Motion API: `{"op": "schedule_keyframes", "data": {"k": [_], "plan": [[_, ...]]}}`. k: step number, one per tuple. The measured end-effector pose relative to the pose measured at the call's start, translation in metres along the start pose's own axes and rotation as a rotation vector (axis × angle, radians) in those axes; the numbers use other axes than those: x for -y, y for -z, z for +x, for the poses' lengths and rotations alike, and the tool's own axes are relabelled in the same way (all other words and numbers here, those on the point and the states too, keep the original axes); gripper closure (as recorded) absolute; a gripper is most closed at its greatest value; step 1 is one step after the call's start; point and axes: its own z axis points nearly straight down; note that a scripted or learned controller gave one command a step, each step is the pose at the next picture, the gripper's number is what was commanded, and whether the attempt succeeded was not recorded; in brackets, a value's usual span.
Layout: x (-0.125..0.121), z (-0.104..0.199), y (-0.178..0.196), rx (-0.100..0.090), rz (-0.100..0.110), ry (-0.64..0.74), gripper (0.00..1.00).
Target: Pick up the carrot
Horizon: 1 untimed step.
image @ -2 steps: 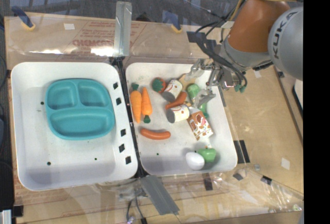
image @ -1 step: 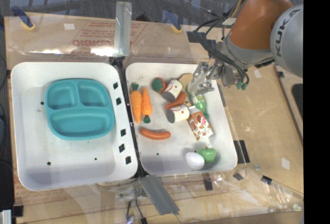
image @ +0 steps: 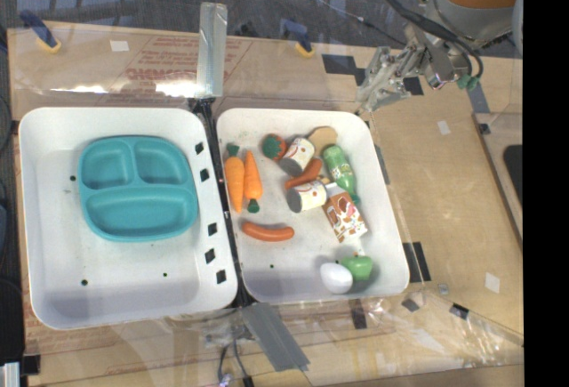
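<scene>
The carrot [image: 235, 183] lies in the right bin [image: 373, 158], against that bin's left wall, with its green top pointing to the far side. A second, thinner carrot [image: 252, 176] lies touching it on its right. Just nearer than the two carrots, a sausage [image: 268, 232] lies crosswise on the bin floor. To the right of the carrots sits a cluster of toy food: a strawberry [image: 271, 145], two small cans [image: 299, 151], a green bottle [image: 339, 168] and a printed box [image: 345, 218]. In the bin's near right corner rest a white egg [image: 336, 277] and a green piece [image: 359, 267]. The left bin [image: 36, 225] holds a teal divided tray [image: 137, 188]. The claw [image: 374, 92] hangs above the counter [image: 436, 189] just past the right bin's far right corner, well apart from the carrot, gripping nothing; whether it is open or closed I cannot tell.
</scene>
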Motion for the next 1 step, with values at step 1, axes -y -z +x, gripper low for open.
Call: {"op": "schedule_keyframes", "data": {"k": [1], "plan": [[-0.0165, 0.1346, -0.0605, -0.011, -0.006, 0.138, 1.00]]}}
